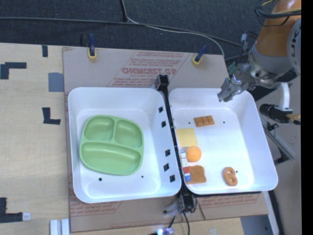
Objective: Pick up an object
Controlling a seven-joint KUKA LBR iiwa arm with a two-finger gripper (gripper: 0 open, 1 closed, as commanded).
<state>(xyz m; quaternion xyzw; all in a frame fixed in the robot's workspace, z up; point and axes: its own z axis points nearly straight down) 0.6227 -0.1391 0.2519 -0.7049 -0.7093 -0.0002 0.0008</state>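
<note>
Overhead slanted view of a pick-up trial. The grey arm with its orange band [274, 33] enters from the upper right of the frame; its two-finger gripper [226, 95] hangs above the upper right corner of the right white bin [254, 126], grasping nothing. Whether it is released or clenched cannot be told at this size.

Candidate objects lie apart on the right bin's floor, presumably scattered so that each can be approached singly: a brown waffle-like rectangle [204, 121] nearest the gripper, a pale yellow square slab [186, 137] against the central divider, an orange ball [193, 153] just below it, a tan toast-shaped piece [196, 175] below that, and a brown pretzel-shaped piece [230, 176] toward the lower right.

The left white bin [78, 102] holds a green three-compartment plate [111, 145].

Both bins rest on a cardboard sheet [142, 67] fixed by yellow-tipped clamps [91, 50] to a pale wooden bench [29, 146]; dark carpet [58, 4] and cables [146, 23] lie beyond.
</note>
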